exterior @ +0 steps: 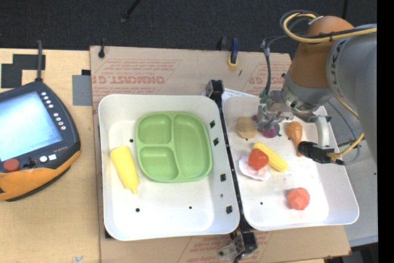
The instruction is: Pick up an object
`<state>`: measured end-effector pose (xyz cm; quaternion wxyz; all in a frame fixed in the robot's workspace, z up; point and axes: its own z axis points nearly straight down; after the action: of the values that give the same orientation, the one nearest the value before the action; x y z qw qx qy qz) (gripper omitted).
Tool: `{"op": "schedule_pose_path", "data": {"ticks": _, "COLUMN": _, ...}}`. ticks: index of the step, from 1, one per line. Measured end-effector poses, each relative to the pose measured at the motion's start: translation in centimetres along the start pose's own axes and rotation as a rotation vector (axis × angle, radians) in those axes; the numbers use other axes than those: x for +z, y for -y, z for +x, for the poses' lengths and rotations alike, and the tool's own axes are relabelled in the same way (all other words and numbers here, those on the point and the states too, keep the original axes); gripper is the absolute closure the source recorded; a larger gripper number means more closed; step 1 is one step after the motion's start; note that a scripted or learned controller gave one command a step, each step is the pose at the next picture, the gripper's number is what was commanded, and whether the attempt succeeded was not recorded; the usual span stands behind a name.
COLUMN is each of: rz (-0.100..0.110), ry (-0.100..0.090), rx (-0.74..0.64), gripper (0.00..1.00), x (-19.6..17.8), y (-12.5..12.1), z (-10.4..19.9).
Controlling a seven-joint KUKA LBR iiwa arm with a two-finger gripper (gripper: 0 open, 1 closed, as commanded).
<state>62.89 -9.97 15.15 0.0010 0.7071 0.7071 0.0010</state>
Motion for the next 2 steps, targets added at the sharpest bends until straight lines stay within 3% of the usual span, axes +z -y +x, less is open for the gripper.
{"op": "schedule_pose_path", "data": {"ticks": 1, "rz": -0.001, "ry": 0.001, "rx": 0.0, "gripper": 1.0, "x": -6.4, "y": 0.0, "z": 0.1}}
{"op": "schedule_pose_path", "data": {"ticks": 2, "rz": 0.003, "ry": 0.0, "rx": -0.001, "gripper": 1.0, "x": -7.7, "y": 0.0, "z": 0.0}}
